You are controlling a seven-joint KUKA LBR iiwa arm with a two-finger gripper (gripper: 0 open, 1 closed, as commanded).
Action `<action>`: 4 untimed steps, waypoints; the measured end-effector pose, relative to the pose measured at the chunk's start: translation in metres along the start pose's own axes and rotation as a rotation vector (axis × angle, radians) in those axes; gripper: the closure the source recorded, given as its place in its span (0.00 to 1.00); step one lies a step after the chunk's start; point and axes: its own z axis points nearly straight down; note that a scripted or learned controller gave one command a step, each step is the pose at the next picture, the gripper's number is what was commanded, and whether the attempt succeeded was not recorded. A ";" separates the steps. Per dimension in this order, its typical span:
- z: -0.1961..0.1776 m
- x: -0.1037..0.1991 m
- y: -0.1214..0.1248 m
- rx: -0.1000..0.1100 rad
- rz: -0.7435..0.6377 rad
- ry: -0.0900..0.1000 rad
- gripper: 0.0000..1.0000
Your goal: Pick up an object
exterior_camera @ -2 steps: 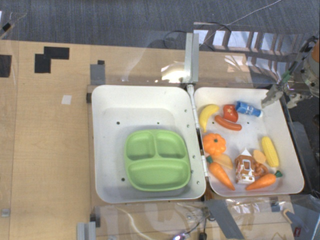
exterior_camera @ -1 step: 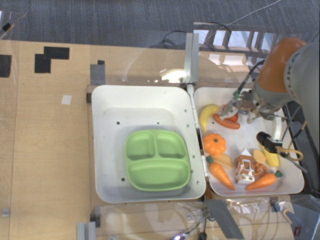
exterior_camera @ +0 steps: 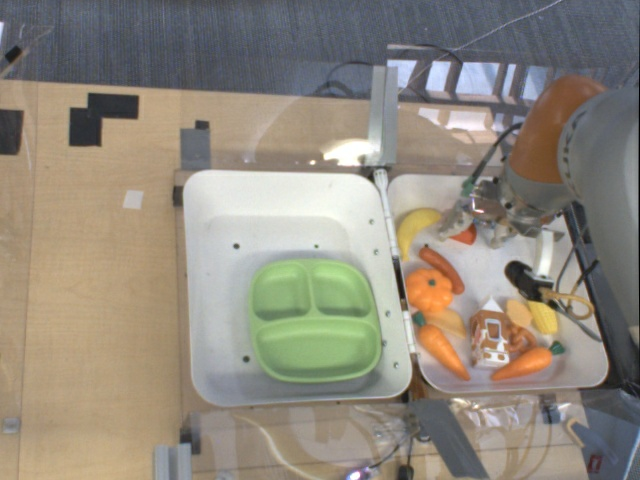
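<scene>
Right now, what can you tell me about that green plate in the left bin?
The green plate is a rounded-square tray that looks like smooth, light-green plastic. Raised ridges divide it into three compartments: two smaller ones along the far side and one wide one along the near side. It lies flat and right side up on the floor of the left bin, toward the bin's near right part, close to the wall shared with the right bin. Only the bin floor touches it.

Just one camera here, fixed up high over the bench [exterior_camera: 90,298], looking down at a slant. Both white bins [exterior_camera: 215,268] fit in frame, with dark carpet [exterior_camera: 200,28] at the far edge.
</scene>
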 end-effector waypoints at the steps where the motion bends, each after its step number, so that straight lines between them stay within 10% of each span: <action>1: -0.010 0.002 0.000 0.002 -0.006 0.001 1.00; 3: 0.000 -0.029 0.008 0.001 -0.137 -0.001 1.00; 4: 0.000 -0.028 0.016 0.002 0.104 0.000 1.00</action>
